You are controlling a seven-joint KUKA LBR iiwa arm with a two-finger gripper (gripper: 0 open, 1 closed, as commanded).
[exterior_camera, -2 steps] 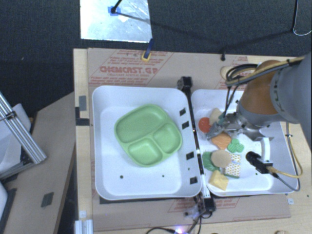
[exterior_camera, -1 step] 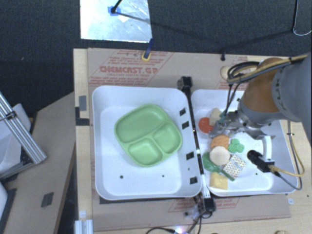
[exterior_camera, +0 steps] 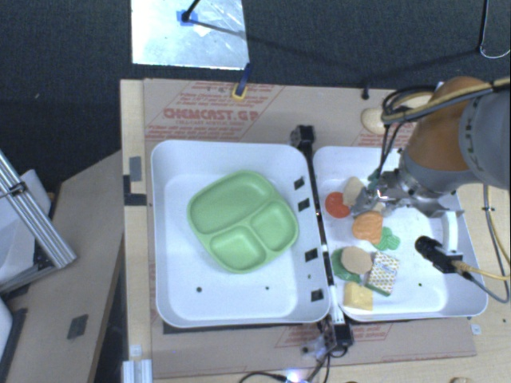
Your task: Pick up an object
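My gripper (exterior_camera: 369, 202) hangs low in the right bin (exterior_camera: 415, 298), directly over a cluster of toy foods. Just below it lies an orange round piece (exterior_camera: 368, 227). A red disc (exterior_camera: 337, 206) and a pale beige piece (exterior_camera: 353, 188) sit to its left. Further toward the front are a tan bun on green leaf (exterior_camera: 355, 260), a small green piece (exterior_camera: 390, 239), a patterned packet (exterior_camera: 384, 272) and a yellow cheese wedge (exterior_camera: 358, 297). Nothing shows between the fingers.
The left bin (exterior_camera: 172, 294) holds a green three-compartment plate (exterior_camera: 243, 220). A black divider (exterior_camera: 315, 222) runs between the two bins. The arm's grey and orange body (exterior_camera: 451, 142) covers the right bin's back right corner.
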